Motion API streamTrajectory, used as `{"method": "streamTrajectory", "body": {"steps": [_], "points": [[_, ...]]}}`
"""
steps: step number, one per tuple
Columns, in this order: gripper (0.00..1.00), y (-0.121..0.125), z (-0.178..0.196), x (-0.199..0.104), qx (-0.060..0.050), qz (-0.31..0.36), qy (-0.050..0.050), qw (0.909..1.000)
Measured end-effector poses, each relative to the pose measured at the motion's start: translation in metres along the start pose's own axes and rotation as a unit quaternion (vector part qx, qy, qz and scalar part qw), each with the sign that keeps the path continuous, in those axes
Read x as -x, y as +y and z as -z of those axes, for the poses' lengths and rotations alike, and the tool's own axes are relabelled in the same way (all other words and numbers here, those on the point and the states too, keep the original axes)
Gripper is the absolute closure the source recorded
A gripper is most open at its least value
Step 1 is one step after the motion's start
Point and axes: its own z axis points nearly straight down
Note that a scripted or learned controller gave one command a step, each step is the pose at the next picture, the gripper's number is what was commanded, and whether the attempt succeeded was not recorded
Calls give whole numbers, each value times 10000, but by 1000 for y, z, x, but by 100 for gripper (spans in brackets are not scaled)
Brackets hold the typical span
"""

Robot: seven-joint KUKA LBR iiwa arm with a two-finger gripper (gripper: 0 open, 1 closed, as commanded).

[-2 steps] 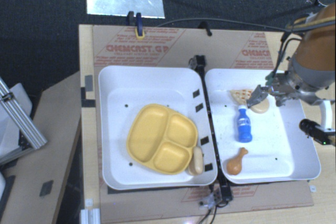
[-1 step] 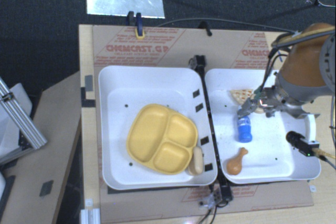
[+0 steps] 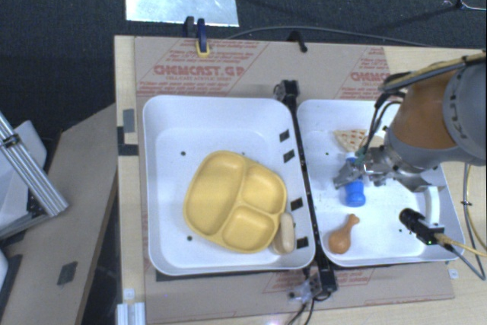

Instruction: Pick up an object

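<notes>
**A:** Start at the left. What's there?

**B:** The left bin (image 3: 163, 125) holds a yellow divided tray (image 3: 228, 202), lying flat and set toward the bin's 5 o'clock. A tan roll-shaped thing (image 3: 285, 234) lies against the tray's rim at its 4 o'clock. Nothing of the robot is over that bin.

**A:** And the right bin (image 3: 319, 125)?

**B:** Three loose things. A pale triangular wedge (image 3: 350, 138) lies toward 12 o'clock. A blue piece (image 3: 354, 195) sits near the middle. An orange drumstick shape (image 3: 342, 234) lies toward 6 o'clock, apart from the other two.

**A:** Where's the gripper (image 3: 348, 177)?

**B:** Down low in the right bin, right at the blue piece's 12 o'clock, touching or overlapping its top from this angle. The arm (image 3: 426, 118) comes in from 3 o'clock.

**A:** Wide or narrow?

**B:** I cannot tell. The grey metal blurs together there, and I can't see whether the blue piece is clamped or merely under it.

**A:** So how far along is the pick?

**B:** My judgement: the approach is done and the blue piece is the target. It looks to be resting on the bin floor, so nothing is lifted yet. What's left is a confirmed grasp and the lift clear of the bin.
</notes>
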Motion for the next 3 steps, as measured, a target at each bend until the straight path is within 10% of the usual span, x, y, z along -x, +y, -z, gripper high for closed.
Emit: {"method": "streamTrajectory", "body": {"steps": [1,2,3], "points": [[0,1,-23,0,18,3,-3,10000],[100,1,-12,0,29,6,-7,10000],[100,3,52,5,56,11,-14,10000]]}}
